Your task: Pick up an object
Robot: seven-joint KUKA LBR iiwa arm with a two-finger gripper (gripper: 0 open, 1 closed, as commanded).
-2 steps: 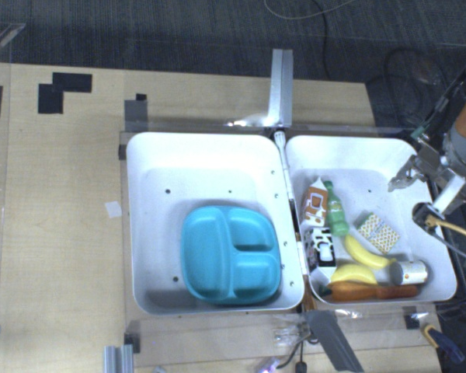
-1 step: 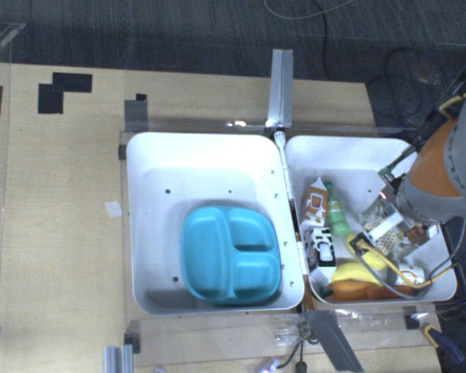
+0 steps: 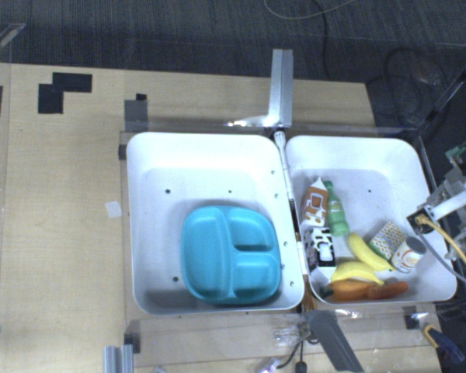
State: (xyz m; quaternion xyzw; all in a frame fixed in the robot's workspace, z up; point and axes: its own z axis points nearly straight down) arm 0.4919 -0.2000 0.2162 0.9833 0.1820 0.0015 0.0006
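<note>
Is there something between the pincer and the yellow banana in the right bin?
Yes: a patterned packet and a small cup lie just right of the banana in the view, toward the arm.

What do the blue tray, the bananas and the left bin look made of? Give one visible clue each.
Tray: likely moulded plastic, matte; even blue colour, rounded pressed compartments.
Bananas: probably toy plastic or foam, though real fruit is possible; uniform yellow, no spots visible.
Left bin: seemingly thin white plastic, smooth; soft rounded corners, faint sheen.

Glossy blue plastic tray (image 3: pixel 231 253), smooth white plastic bins (image 3: pixel 151 208).
</note>
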